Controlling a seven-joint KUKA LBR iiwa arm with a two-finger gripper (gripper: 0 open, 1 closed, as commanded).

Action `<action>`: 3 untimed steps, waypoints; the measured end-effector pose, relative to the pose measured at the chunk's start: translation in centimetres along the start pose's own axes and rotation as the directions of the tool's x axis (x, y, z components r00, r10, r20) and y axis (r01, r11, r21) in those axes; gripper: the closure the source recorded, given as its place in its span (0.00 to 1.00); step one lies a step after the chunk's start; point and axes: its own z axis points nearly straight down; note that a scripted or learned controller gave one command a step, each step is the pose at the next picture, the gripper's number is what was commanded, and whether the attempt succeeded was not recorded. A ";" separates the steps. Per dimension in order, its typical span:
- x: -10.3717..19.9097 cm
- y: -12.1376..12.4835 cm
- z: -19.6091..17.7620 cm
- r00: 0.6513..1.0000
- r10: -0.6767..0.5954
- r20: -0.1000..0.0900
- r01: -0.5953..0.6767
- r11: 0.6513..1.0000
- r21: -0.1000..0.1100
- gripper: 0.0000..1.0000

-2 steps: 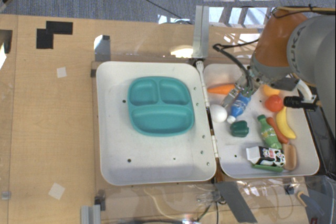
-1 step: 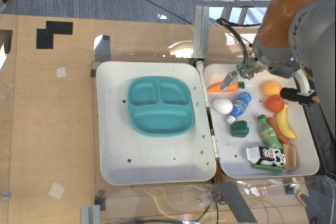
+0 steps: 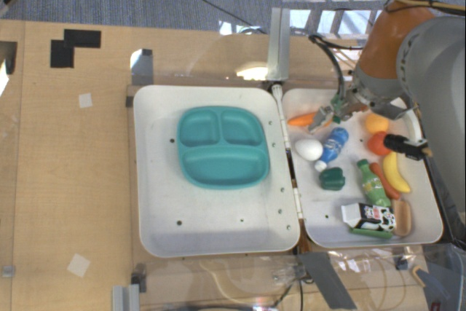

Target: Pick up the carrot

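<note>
The milk carton [image 3: 370, 217] is lying at the lower edge of the right bin [image 3: 320, 229], while at upper right the gripper [image 3: 325, 115] is pressing onto the carrot [image 3: 301, 119], fingers narrowly parted around its thick end, apparently closing to grasp.

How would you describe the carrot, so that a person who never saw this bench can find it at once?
Look at the right white bin, the one crowded with toy food, and go to its far left corner. There the carrot lies on its side, just beyond the white egg and the blue bottle, with the gripper at its right end. It is the one slim, tapered orange piece.
</note>
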 end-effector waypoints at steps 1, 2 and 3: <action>2.1 0.4 0.3 0.911 0.411 0.009 -0.411 0.911 0.014 0.00; 2.1 0.1 -0.5 0.914 0.405 0.012 -0.405 0.914 0.023 1.00; 2.1 0.5 -0.7 0.915 0.402 0.010 -0.402 0.915 0.012 0.00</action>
